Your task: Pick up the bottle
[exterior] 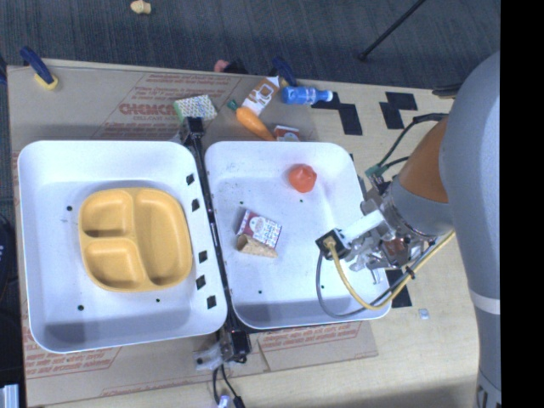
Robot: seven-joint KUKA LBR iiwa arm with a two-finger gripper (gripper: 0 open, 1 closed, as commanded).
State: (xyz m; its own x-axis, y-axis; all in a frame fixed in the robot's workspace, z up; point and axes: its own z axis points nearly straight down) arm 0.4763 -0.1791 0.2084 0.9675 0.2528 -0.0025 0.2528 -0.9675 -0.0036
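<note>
While our hand (367, 257) hangs over the right white bin's (255, 308) right edge, we cannot tell how it is set. Our small blue plastic bottle (304, 96) lies on the desk (425, 347) beyond that bin (well apart from us). Reaching inside, we risk taking the orange ball (302, 178) or carton (258, 229) instead.

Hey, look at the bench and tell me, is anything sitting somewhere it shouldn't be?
Yes. The blue bottle lies on its side on the cardboard behind the right bin, not in it, next to a carrot and a small carton. The gripper is at the right bin's far right edge, well away from the bottle.
</note>
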